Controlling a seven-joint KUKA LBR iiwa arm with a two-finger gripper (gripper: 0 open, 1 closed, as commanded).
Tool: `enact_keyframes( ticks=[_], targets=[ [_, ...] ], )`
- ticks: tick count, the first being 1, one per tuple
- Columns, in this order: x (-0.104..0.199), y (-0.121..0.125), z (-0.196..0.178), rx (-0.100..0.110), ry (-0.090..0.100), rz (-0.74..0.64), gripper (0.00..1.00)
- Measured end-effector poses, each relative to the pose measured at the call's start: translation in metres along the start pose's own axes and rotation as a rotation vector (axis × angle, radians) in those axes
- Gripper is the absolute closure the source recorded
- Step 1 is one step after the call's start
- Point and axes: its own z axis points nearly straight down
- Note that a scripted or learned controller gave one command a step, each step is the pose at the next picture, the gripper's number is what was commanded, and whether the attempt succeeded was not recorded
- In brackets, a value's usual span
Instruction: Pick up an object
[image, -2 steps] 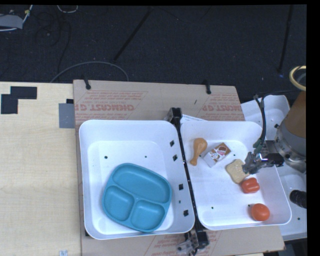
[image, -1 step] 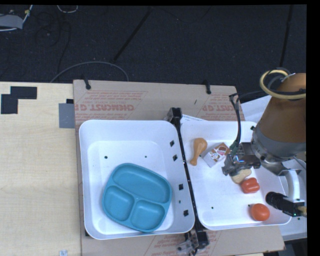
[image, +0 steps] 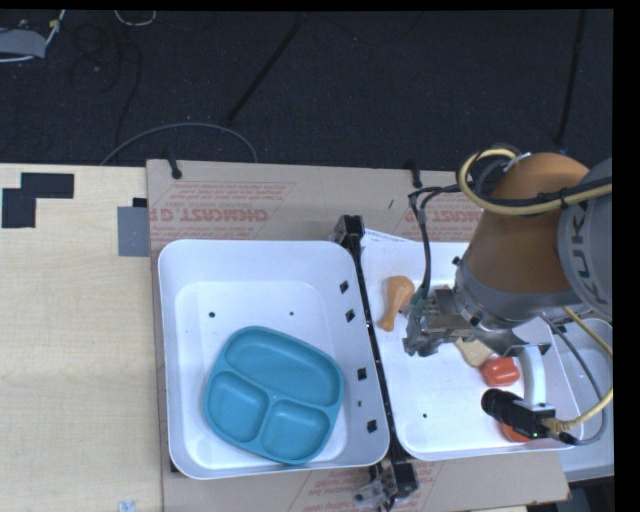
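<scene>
Gripper (image: 424, 335) low in right bin (image: 440, 425) beside tan object (image: 398, 297); its opening cannot be told, nothing visibly lifted, pick outstanding.

Both bins were plain white, the left bin (image: 172, 300) and the right bin (image: 445, 400) alike. The divided plate (image: 272, 395) was a solid teal-blue, no pattern at all. The drumstick-shaped toy (image: 397, 298) was a tan-orange, the little round thing (image: 501, 371) was red-orange, and there was a pale tan piece (image: 472, 352) too. The cardboard sheet (image: 260, 205) was brown with red printed lettering. The bench (image: 70, 350) was a light wood colour with black blocks (image: 45, 186) and a grey patch (image: 131, 230) on it. The arm (image: 520, 250) was orange over grey, the gripper (image: 425, 335) dark grey. The floor (image: 300, 80) was pretty much black.
</scene>
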Motion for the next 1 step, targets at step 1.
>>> enact_keyframes(
  ticks=[1],
  targets=[
    [0.0568, -0.0032, 0.0074, 0.0, 0.0, 0.0, 1.0]
  ],
)
